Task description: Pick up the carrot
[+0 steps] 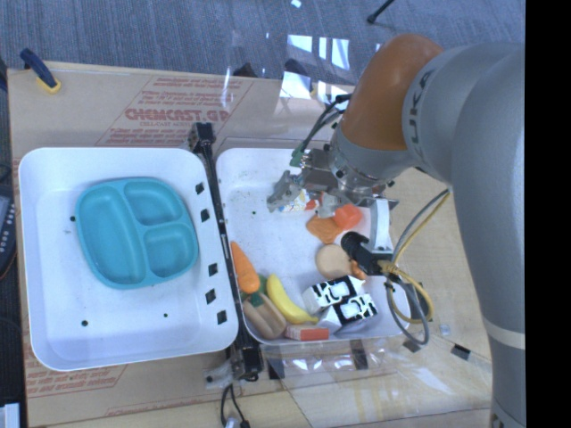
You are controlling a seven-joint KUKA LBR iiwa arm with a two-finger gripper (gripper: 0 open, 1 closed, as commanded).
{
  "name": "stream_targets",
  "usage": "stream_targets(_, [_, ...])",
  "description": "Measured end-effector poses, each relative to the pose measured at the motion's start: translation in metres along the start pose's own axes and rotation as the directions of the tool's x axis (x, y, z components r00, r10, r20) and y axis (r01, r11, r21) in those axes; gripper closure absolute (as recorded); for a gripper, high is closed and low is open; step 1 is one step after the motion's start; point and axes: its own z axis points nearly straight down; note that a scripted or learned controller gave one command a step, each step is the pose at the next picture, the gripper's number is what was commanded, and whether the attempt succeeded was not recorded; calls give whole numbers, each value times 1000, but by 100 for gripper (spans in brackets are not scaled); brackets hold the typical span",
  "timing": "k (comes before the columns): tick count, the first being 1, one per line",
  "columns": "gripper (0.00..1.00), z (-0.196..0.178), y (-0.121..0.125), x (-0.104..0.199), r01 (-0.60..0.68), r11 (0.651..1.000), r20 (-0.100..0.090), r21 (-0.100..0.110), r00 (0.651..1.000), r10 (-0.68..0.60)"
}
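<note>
- My pincer (290, 190) hangs over the upper part of the right bin (239, 169), low over the white floor, with my grey arm (464, 105) and its orange band arching in behind it.
- How wide the pincer stands, I cannot tell from up here; the wrist crowds the view, and I see nothing caught in it.
- The carrot (244, 268) lies down the left wall of that same bin, orange and tapered, well apart from where I hover.
- It sits snug by the wall with a banana (285, 300) just beside it and a brown bread-like piece (265, 317) below, so my reckoning is the wall leaves little room on that side.
- More toy food crowds the lower right: an orange lump (335, 224), a tan round piece (333, 260), a black-and-white patterned block (344, 300).
- Left bin (45, 328) carries a blue divided plate (136, 231), out of my way.
- Writing on the cardboard (161, 105) behind: red letters, "CHEMCAST" by my reading; the smaller lines are too fine to make out.
</note>
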Motion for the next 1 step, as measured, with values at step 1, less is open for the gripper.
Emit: stream_targets(1, [0, 43, -30, 39, 90, 996, 3, 1, 996, -90])
